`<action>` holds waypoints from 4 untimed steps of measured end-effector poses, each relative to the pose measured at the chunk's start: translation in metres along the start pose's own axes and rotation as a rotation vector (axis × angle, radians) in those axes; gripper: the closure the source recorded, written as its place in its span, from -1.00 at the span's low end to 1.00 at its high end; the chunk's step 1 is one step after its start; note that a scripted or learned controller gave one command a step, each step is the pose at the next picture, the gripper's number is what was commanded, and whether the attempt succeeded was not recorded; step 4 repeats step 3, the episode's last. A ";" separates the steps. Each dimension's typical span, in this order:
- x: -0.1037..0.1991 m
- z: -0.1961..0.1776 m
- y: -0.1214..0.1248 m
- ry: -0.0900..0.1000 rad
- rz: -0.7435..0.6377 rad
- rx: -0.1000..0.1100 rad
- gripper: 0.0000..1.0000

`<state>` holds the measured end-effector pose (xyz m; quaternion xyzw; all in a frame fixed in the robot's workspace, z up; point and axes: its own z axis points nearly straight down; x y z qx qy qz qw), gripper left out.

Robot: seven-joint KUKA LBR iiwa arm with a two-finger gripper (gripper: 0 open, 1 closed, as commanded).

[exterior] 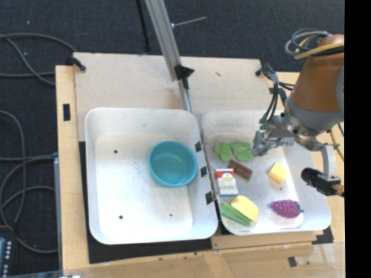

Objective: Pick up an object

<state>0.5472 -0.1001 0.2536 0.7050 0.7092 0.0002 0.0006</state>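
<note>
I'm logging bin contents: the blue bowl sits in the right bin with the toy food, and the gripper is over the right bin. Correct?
Not quite. The camera view shows the blue bowl in the left bin, apart from the toy food. The gripper is over the right bin, as you said.

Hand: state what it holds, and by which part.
Cannot be told. The hand sits beside the green leafy toy, with no object visible between its fingers.

This looks like a robotics lab. A plain wooden desk (127,77) stands on dark carpet (69,16) with loose black cables (23,45) trailing across it. An aluminium rail (162,28) rises behind the two white bins (95,155). Below the claw (261,145) lie toy foods: a plastic corn cob (243,208) and purple grapes (286,208).
</note>
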 end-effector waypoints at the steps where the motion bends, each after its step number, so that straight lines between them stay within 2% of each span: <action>1: 0.051 -0.007 -0.004 0.003 -0.002 0.000 1.00; 2: 0.109 0.004 -0.009 0.001 -0.001 0.001 1.00; 3: 0.162 0.017 -0.026 0.001 -0.001 0.002 1.00; 4: 0.162 0.017 -0.026 0.001 -0.001 0.002 1.00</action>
